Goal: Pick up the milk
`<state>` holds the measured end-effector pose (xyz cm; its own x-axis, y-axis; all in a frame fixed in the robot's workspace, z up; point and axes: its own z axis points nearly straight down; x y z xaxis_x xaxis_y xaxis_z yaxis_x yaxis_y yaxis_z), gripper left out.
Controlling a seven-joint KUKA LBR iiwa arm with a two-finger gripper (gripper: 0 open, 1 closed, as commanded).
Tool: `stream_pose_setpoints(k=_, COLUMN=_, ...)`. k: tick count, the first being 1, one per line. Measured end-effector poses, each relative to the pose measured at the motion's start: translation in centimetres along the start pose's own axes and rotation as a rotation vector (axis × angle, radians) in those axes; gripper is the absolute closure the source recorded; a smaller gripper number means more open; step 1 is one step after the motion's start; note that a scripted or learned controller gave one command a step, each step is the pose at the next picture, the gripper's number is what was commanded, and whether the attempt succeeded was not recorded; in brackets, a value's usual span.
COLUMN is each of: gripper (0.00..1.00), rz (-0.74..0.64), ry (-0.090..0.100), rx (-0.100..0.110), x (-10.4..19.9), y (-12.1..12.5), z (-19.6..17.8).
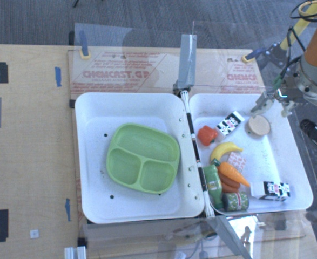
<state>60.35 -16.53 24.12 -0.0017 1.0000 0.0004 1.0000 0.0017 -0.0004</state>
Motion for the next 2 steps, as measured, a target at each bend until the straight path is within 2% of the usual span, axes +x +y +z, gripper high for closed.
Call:
stream_pose_setpoints(k=1, gripper=0.00, rz=-0.081, ry=-0.001, rx=-0.002, x=6.2, y=5.9, z=6.4)
stream_pose_setpoints(k=2, gripper=0.00, rz=-0.207, ry=-0.005, rx=-0.018, x=5.5, y=3.8, z=13.9)
